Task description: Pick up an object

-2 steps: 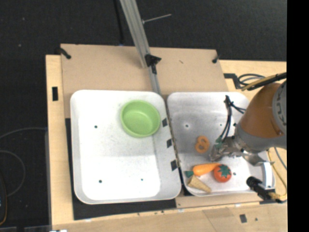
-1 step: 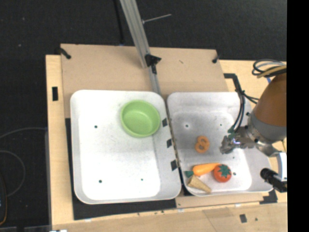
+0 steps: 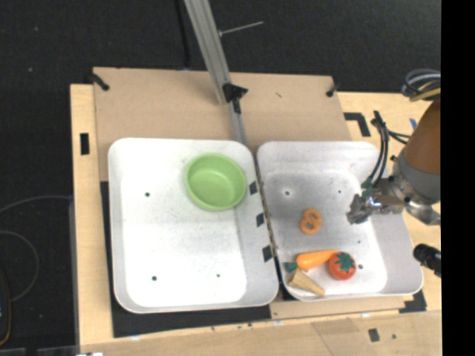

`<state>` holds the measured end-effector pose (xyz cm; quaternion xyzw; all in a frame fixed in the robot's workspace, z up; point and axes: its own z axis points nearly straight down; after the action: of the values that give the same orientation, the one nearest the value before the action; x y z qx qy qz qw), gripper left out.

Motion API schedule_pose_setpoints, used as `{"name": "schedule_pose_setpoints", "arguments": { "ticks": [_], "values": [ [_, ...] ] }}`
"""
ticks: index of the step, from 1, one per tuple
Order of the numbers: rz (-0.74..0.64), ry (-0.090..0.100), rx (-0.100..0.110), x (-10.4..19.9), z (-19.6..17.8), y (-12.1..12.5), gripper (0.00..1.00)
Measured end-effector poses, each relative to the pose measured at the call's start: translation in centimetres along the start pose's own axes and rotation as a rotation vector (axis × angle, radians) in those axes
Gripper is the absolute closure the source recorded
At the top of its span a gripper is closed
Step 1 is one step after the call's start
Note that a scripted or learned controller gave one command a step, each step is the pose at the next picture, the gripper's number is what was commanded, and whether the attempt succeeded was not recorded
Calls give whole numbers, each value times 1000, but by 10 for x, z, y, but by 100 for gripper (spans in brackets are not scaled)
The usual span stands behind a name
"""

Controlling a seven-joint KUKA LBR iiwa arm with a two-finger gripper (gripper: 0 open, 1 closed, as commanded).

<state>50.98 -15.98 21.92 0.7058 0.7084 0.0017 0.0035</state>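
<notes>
Grey KUKA arm with orange wrist band point(image 3: 424, 150) reaches in from right, two-finger metal gripper point(image 3: 359, 208) hovering above right bin's right half.

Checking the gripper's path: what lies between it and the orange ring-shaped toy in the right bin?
In the camera view, just bare white bin floor lies between the gripper and the orange ring toy.

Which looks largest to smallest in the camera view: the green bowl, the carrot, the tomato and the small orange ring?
1. Green bowl, clearly the largest.
2. Carrot, longer than the tomato but thinner.
3. Tomato, rounder; close to the carrot in overall area, so that order is unsure.
4. Orange ring, the smallest.
</notes>
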Motion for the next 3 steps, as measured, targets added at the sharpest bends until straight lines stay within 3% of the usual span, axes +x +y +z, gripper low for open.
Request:
{"name": "schedule_pose_setpoints", "arguments": {
  "ticks": [1, 3],
  "values": [
    [-2, 1, 3, -1, -17, 2, 100],
    [-4, 3, 4, 85, -26, 22, 100]
  ]
}}
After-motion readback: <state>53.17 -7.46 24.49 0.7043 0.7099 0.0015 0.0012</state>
